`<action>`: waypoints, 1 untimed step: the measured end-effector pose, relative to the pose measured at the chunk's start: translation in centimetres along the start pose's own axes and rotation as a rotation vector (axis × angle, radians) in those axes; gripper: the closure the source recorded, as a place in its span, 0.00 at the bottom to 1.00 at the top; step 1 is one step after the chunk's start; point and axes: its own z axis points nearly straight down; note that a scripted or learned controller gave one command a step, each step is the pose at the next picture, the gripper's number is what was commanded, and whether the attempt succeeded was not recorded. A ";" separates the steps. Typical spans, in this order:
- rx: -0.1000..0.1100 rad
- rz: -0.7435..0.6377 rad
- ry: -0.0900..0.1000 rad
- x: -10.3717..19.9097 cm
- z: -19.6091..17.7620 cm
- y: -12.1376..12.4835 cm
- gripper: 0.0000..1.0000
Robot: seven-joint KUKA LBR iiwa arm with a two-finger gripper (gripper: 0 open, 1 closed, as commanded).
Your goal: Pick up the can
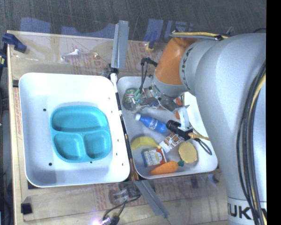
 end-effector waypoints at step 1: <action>-0.005 -0.315 -0.001 -4.7 -10.8 1.3 1.00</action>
